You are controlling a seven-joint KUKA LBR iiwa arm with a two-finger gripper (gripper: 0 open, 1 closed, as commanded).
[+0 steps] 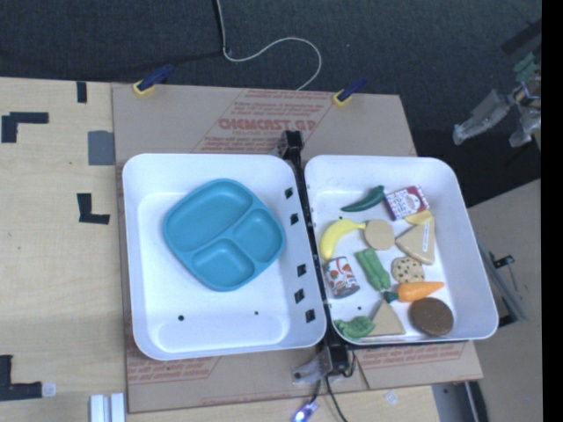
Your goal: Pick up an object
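I see the claw (519,104) parked high at the right edge of my view, well clear of both bins and off past the table's corner. It is blurred and small from here, so I cannot tell its state, and I see nothing in it.

The things to pick from all lie in the right bin (466,236): a banana (339,234), a green pepper (363,200), a red carton (406,202), a carrot (415,290), a brown round cookie (432,316), and several smaller pieces packed close between them. The left bin (145,236) carries a blue divided plate (224,233).

I judge the pick has not begun; this is the approach step. The next move calls for swinging left over the right bin, choosing a piece with room around it, perhaps the banana, and descending straight onto it.
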